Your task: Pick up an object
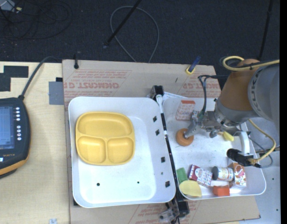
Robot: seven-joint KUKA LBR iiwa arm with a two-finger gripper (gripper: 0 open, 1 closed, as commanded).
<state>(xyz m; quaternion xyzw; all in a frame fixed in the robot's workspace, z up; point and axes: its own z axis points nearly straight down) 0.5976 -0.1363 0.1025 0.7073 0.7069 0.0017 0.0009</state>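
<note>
I have the pincer (195, 124) low in the right bin (205, 152), its opening I cannot tell, the orange round object (184, 137) just below-left of it, so I judge the approach underway and next comes centring, then closing.

Grey arm with orange band (248, 94) cut by right edge, covers back right of right white bin (206, 146). Black-and-orange handheld screen unit (8, 132) cut by left edge. Print on small packets along front wall (213, 175) too small to read.
</note>
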